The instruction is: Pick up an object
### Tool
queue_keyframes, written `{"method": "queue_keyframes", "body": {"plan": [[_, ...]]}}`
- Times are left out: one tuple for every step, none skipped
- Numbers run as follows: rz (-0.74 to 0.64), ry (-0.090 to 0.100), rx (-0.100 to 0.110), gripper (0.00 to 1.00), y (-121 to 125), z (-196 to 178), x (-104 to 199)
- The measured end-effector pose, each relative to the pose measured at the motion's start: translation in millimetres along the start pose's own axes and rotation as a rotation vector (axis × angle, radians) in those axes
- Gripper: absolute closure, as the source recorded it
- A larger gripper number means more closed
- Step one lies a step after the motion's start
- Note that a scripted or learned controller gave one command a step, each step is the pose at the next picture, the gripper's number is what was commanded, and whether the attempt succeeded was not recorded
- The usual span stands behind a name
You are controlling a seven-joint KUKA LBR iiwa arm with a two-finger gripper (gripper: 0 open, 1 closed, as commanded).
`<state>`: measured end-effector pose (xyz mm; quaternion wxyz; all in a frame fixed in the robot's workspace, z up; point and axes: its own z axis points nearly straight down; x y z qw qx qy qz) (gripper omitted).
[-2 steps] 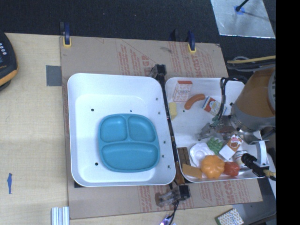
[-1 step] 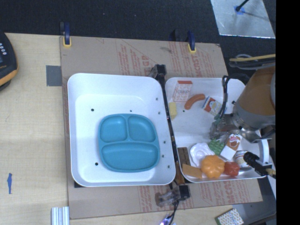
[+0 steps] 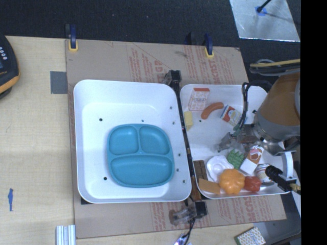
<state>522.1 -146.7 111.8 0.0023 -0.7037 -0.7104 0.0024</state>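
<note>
My gripper reaches into the right bin from the right, its metal fingers low over the bin floor just above a green object. Near it lie a white cup-like piece, an orange fruit, a red item and a small white and orange carton. Further back sit a sausage, a white packet with red print and a yellow piece. Nothing shows between the fingers.
The left bin holds a blue divided plate. A brown wedge lies at the right bin's front edge. Clamps pin the cardboard sheet at the back. A dark device sits at the far left.
</note>
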Motion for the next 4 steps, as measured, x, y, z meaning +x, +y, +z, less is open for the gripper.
{"method": "queue_keyframes", "body": {"plan": [[-0.003,0.006,-0.025,0.00,-9.7,8.2,-8.4],[0.002,0.002,-0.002,1.00,-18.4,9.5,-12.2],[-0.003,0.001,-0.012,1.00,59.7,-25.8,49.2],[0.000,0.002,-0.009,1.00,59.5,-83.8,103.5]]}}
